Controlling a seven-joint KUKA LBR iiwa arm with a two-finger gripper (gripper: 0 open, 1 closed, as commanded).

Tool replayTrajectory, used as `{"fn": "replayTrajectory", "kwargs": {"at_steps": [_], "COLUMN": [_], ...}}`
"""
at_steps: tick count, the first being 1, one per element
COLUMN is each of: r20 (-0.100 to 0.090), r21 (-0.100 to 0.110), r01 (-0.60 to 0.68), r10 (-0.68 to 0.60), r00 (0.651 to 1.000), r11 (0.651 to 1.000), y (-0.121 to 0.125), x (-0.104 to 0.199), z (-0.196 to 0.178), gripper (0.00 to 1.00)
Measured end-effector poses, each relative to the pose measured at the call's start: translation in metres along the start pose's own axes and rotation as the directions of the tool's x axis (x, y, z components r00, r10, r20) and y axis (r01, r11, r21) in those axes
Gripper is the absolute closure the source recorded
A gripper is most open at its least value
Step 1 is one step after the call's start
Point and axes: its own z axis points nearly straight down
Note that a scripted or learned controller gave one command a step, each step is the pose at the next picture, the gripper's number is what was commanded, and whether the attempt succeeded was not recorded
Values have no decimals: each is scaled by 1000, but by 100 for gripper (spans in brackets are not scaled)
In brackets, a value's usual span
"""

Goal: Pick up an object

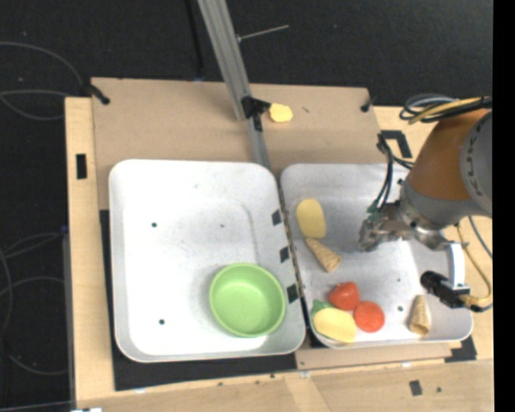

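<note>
My gripper [373, 233] hangs low over the middle of the right bin [348, 183], reaching in from the right under the grey and orange arm. Nothing shows between its fingers. Left of it lie a pale yellow oval piece [310, 217] and a tan cone [324, 253]. Near the bin's front edge sit two red-orange round fruits [345, 295] [369, 316] and a yellow lemon-like piece [335, 324]. A second tan cone [420, 314] lies at the front right corner.
A green bowl [247, 299] stands in the left bin [154, 230] near its front right. A grey metal post [227, 54] rises from behind the bins. A small yellow piece [281, 112] lies on the board behind them.
</note>
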Motion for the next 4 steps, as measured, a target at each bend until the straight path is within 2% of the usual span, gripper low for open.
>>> {"fn": "replayTrajectory", "kwargs": {"at_steps": [2,3,4], "r20": [1,-2,-1], "r21": [-4,0,4], "r01": [11,16,13], "r10": [-11,-16,-13], "r00": [1000,1000,1000], "r11": [1000,1000,1000], "y": [4,15,22], "x": [6,67,116], "z": [-110,-119,-110], "gripper": [100,100,100]}}
